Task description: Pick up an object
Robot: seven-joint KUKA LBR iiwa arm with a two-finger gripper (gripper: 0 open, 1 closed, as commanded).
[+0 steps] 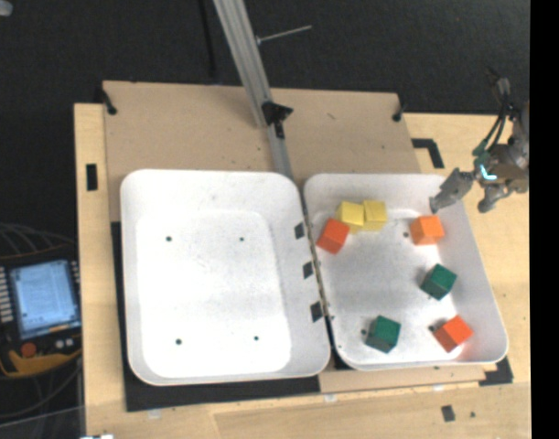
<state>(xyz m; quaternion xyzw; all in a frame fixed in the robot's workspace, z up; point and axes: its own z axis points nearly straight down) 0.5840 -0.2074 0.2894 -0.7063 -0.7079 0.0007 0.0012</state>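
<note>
Right bin [480, 273]: 3 orange, 2 green, 2 yellow blocks; gripper [471, 192] jaws spread wide, holding nothing.

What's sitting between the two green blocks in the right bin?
Nothing: in the camera view, bare bin floor separates the upper green block from the lower green block.

single fixed cam above table [370, 112], angled down, far enough to frame both white bins [137, 273]; right bin [480, 273] nearer arm side, hand [469, 191] at right edge.
</note>
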